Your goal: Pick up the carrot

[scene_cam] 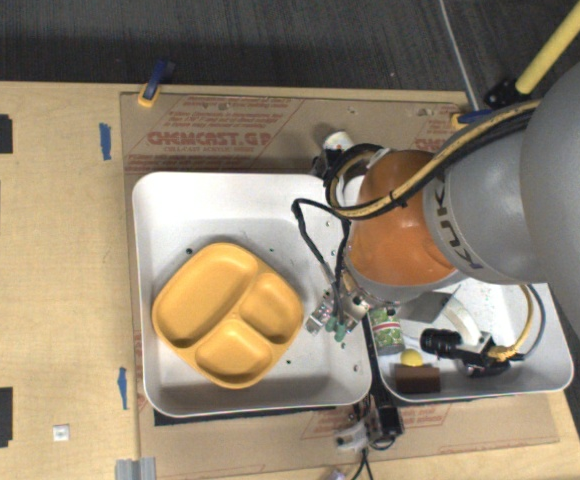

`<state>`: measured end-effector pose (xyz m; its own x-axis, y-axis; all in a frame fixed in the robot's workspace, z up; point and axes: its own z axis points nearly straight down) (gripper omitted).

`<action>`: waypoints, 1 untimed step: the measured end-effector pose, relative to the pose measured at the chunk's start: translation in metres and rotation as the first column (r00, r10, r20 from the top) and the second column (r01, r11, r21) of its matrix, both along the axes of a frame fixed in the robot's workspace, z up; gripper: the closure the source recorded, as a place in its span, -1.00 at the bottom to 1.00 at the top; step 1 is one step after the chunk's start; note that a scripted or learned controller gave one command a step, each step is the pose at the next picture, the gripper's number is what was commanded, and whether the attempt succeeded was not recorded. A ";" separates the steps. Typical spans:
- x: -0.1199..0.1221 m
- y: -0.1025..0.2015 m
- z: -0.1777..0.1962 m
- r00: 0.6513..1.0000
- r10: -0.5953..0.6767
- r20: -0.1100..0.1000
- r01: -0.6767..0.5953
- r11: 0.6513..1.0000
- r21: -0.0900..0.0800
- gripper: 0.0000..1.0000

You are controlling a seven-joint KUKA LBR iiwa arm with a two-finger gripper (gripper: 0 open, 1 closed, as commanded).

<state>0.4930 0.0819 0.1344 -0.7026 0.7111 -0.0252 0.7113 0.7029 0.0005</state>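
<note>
I see the end effector [338,318] low over the right edge of the left bin [170,208], just right of the yellow divided tray [228,313]. Whether it is open or grasping anything, I cannot tell. I cannot make out the carrot. The right bin [555,368] holds a brown block [417,379].

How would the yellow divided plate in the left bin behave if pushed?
The yellow plate looks like stiff moulded plastic, so it would probably slide, not bend, across the smooth left bin. Lying flat and wide, it seems unlikely to tip or roll.
</note>
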 end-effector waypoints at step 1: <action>0.000 0.001 0.000 1.000 0.001 -0.002 -0.001 1.000 0.001 -1.00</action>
